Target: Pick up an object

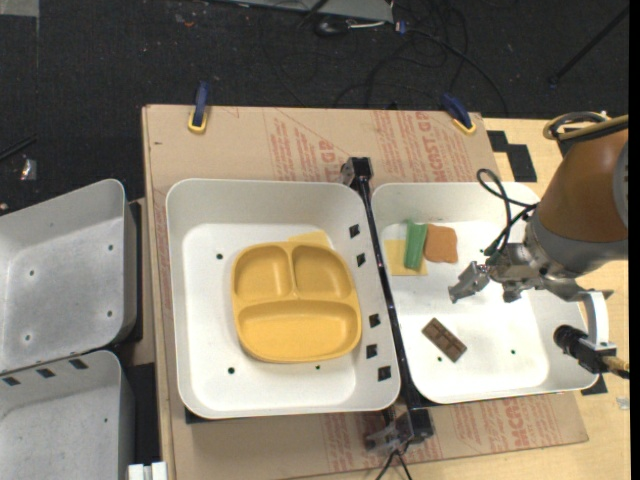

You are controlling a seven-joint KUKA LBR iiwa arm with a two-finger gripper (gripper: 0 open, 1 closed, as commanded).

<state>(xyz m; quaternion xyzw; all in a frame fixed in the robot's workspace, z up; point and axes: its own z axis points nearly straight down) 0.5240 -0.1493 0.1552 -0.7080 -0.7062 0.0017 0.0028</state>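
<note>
Tool (468, 286) hovers over right bin (520, 373) near brown block (444, 339).

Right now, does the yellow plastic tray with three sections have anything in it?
Empty. The yellow three-section plastic tray lies flat in the left white bin, and all three compartments show only bare yellow plastic.

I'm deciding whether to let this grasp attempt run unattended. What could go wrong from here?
1. The green block, orange block and pale yellow piece lie packed together, so a grasp there may catch two things or push them apart.
2. They sit close to the right white bin's dividing wall, where a finger might strike it.
3. The flat brown bar lies low on the bin floor, so the two-finger gripper could slide over it.
</note>
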